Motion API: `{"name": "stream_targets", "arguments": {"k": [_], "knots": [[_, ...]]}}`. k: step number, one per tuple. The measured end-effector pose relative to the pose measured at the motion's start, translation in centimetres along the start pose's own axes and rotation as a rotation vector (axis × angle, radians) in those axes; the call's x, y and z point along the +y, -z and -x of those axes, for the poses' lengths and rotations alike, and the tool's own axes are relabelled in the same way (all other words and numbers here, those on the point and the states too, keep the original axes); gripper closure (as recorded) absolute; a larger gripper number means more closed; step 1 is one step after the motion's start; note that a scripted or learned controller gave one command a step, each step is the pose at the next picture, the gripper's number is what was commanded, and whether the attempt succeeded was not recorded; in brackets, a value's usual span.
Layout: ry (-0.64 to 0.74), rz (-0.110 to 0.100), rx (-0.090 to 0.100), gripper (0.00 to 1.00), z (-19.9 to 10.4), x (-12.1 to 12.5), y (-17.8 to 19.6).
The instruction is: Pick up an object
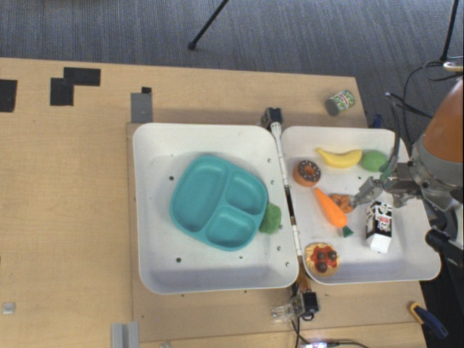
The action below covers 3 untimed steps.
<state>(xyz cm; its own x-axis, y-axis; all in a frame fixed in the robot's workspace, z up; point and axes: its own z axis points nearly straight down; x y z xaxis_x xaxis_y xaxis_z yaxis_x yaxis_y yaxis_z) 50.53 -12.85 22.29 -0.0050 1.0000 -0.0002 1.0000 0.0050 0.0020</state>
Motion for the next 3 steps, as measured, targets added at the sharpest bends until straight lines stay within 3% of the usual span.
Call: {"name": "stream_targets", "arguments": {"k": [1,2,3], "knots": [[0.000,0.005,0.001,0.00,-4.0,4.7,-12.9],[-0.001,0.009,-0.002,1.00,-3.8,4.8,-11.8],[-0.001,0.002,0.000,1.00,-5.5,0.5,-3.8]]}}
